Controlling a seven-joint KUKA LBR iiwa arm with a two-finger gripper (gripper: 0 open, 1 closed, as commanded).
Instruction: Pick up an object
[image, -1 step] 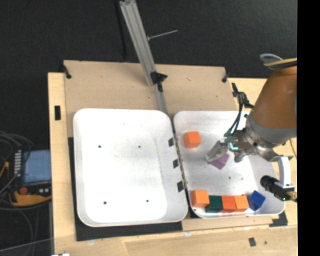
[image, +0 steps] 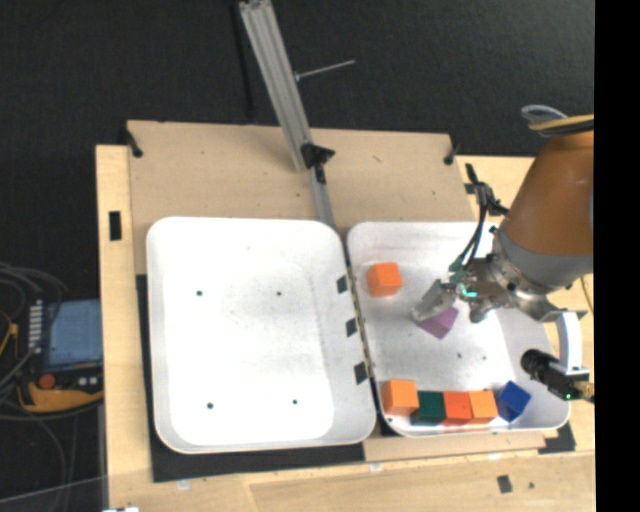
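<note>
The purple block (image: 439, 322) lies in the right bin (image: 400, 240), near the bin's middle, to the right of and slightly below the single orange cube (image: 384, 279). The gripper (image: 447, 300) sits directly over the purple block; one grey finger reaches down along the block's left upper edge. Whether the gripper is spread, pressed together, or pinching the block cannot be told from this view, because the wrist hides the far side of the block. The block rests tilted relative to the bin walls.

Along the right bin's near wall stands a row of blocks: an orange block (image: 401, 395), a green block (image: 431, 407), a second orange block (image: 458, 405), a third orange block (image: 483, 403), and a blue block (image: 513, 399) at the right end. The row is well apart from the purple block. The left bin (image: 250, 330) adjoins the right bin on the worktop (image: 420, 150).

Fault conditions, as judged from this position:
- Off-centre contact. If the fingers meet the tilted block on a corner, it is likely to rotate and slip out.
- Push instead of grasp. A finger landing on the top face would press the block against the bin floor.
- Neighbour interference is unlikely; the orange cube is near but clear.
</note>
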